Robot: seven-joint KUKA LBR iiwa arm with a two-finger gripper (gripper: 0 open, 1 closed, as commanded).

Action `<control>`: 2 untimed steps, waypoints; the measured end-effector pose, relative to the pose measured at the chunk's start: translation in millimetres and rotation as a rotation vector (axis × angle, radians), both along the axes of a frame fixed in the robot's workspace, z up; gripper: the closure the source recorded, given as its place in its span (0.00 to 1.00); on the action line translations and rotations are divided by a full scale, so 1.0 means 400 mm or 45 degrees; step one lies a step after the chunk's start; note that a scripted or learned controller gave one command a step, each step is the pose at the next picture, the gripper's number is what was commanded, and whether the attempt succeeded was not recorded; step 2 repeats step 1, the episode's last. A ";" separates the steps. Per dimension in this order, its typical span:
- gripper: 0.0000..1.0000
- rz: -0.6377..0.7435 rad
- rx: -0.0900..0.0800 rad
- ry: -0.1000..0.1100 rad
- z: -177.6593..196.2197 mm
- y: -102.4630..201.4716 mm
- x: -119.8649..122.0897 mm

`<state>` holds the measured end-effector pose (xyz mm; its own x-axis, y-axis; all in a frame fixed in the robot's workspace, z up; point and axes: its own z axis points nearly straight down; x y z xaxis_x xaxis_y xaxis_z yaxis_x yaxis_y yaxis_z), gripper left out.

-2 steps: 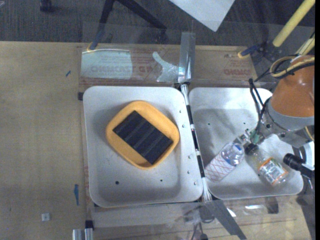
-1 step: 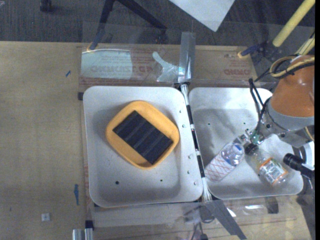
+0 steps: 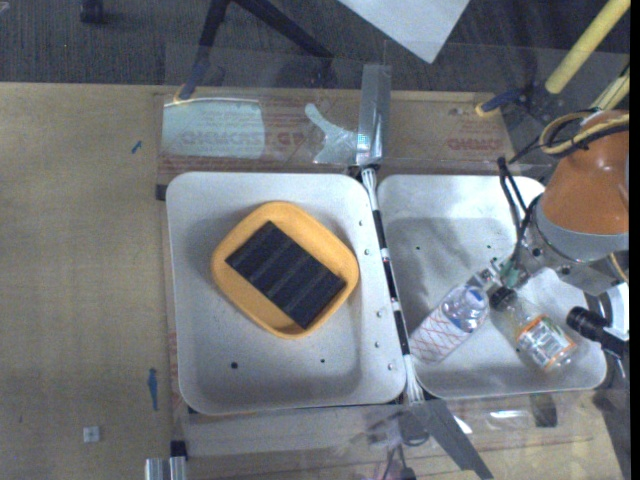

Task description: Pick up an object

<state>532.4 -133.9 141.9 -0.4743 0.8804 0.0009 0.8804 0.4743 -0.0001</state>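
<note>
Jaws low in right bin (image 3: 440,213), near its right wall; open or closed: cannot tell. Bare floor up-left of jaws. Two clear bottles beside jaws: one (image 3: 455,320) just left, red crosshatch label, unreadable; other (image 3: 538,336) just below, orange-patterned label, near front rim. Far left, left bin (image 3: 200,358): yellow dish (image 3: 285,269), dark ribbed inset. Worktop (image 3: 70,268) beyond.

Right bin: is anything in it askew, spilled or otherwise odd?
Nothing spilled. Two clear plastic bottles lie on their sides in the right bin, angled toward each other near the gripper. The left bin's yellow tray sits skewed.
</note>
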 end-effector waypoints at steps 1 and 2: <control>0.00 0.000 0.000 0.000 0.000 0.000 0.000; 0.00 0.000 0.000 0.000 0.000 0.000 0.000</control>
